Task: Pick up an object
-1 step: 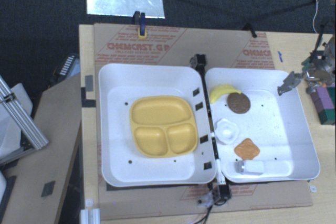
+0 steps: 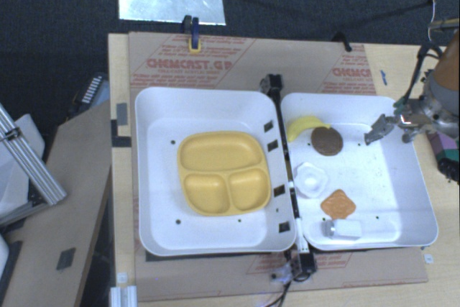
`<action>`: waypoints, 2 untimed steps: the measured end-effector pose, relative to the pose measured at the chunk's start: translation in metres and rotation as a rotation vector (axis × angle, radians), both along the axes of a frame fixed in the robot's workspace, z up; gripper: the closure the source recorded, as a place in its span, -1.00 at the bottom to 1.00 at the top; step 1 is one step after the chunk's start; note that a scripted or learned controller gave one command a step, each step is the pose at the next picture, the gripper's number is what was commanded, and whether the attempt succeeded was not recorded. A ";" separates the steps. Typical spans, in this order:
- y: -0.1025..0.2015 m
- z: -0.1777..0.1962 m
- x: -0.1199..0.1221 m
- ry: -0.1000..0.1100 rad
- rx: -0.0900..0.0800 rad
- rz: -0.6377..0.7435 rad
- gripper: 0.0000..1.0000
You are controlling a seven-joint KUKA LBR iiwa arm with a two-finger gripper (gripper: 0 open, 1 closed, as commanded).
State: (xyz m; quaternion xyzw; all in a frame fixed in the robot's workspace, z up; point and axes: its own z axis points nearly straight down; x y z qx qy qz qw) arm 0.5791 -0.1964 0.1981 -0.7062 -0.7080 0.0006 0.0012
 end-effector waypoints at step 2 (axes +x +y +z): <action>0.011 -0.112 0.008 0.000 0.000 0.001 -1.00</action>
